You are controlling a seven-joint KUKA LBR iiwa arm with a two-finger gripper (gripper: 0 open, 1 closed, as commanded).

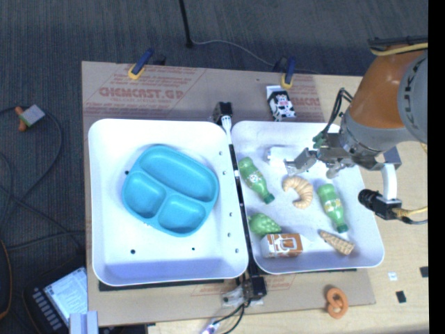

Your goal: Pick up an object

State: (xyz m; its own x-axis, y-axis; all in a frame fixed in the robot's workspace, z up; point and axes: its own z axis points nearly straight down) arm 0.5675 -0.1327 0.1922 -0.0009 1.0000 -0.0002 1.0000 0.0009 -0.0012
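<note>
While arm reaches in from right of frame, gripper (318, 164) hovers over upper part of right bin (372, 256), fingers spread, nothing between them. Croissant (300, 190) just below gripper, centre of bin; green bottles (254, 179) (332, 207) either side. Blue tray (171, 189) in left bin (104, 207).

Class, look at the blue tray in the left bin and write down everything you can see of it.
The blue tray is a rounded, glossy light-blue dish that looks like plastic, divided by raised ridges into three compartments: one long one and two smaller ones. It lies flat and right way up, turned at an angle, near the middle of the left bin. It touches the bin's white floor and nothing else.
</note>
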